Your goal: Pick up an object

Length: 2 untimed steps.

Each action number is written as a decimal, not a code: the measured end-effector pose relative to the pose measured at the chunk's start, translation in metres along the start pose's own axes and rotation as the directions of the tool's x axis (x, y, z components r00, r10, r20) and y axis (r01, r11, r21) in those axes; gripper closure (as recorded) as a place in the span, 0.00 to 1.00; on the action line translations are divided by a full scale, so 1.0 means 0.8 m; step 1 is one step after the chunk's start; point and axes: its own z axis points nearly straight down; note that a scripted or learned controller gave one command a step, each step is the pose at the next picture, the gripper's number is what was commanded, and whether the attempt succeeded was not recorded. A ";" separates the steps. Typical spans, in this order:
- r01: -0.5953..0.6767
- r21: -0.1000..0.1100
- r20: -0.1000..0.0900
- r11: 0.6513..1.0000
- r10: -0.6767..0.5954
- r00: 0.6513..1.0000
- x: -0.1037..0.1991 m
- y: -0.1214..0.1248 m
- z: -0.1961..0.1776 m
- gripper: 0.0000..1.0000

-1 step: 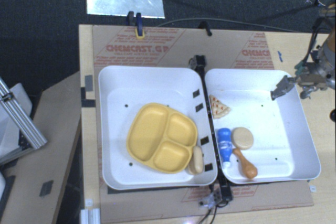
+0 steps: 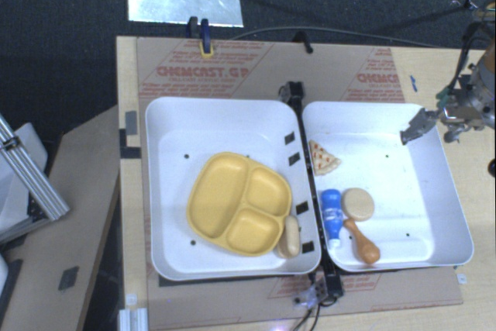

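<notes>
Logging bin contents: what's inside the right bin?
The right bin holds a pizza slice near its left wall, plus a blue bottle and a wooden brush lying touching at the front left. Anything under them is covered. The claw hovers over the far right corner.

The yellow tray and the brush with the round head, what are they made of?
The yellow tray looks like moulded plastic: one even colour, soft sheen, rounded compartments. The brush seems wooden, with its tan head and glossy orange-brown handle, though painted plastic is possible.
</notes>
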 end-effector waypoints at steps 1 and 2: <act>-0.002 0.004 -0.001 1.000 0.002 1.000 -0.010 0.005 0.071 0.00; -0.002 0.004 -0.002 1.000 0.002 1.000 -0.008 -0.008 0.134 0.00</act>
